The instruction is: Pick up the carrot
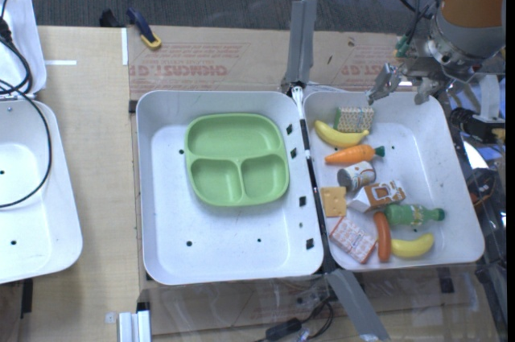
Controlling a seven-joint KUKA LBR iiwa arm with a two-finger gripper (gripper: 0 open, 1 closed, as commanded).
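The end effector (400, 84) hangs released over the right bin's (451, 163) far rim while the carrot (354, 155) lies below, touching a banana (338, 134) and just above a can (357, 175), so a descent could snag either neighbour.

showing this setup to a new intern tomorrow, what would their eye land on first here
Probably the green divided plate, alone in the left bin. Next, the clutter of toy food in the right bin: the orange carrot lies just below a yellow banana, with a green bottle and a second banana lower down. The arm's gripper hangs over that bin's top edge, apart from the carrot.
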